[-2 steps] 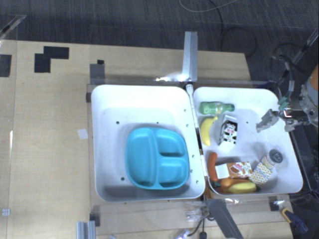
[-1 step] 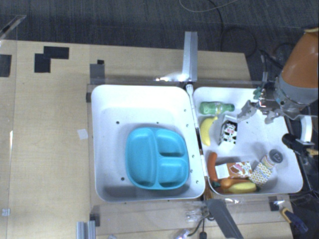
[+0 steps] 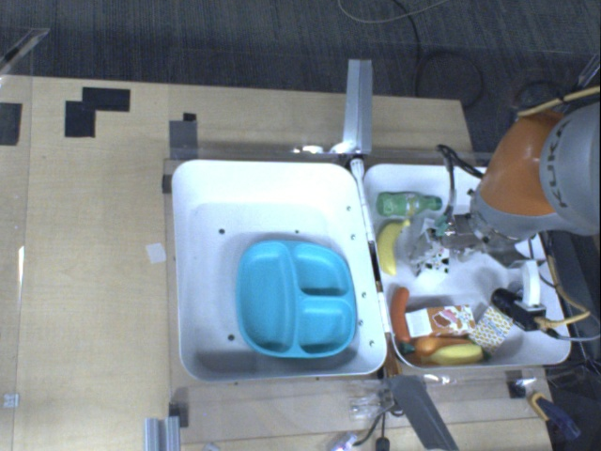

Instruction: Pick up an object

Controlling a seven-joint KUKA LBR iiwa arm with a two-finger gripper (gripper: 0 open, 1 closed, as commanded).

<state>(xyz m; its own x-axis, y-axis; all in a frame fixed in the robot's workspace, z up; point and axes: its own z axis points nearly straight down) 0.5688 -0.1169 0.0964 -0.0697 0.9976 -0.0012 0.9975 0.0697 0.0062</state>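
My gripper point(image 3: 429, 250) hangs low in the right bin point(image 3: 545, 350), in its upper half. Just left of it lies a yellow banana point(image 3: 388, 248), and a green bottle point(image 3: 408, 203) lies on its side right behind it. I cannot make out anything held in the gripper. Along the front wall of this bin are a red-orange sausage-shaped toy point(image 3: 401, 310), a printed snack packet point(image 3: 452, 320), a second yellow banana point(image 3: 457, 352) and a small patterned packet point(image 3: 494, 327).
The left bin point(image 3: 202, 205) holds a blue divided plate point(image 3: 296, 299). A metal post point(image 3: 358, 111) rises at the back between the two bins. The arm's orange band point(image 3: 521, 172) reaches in over the right bin's far right corner.
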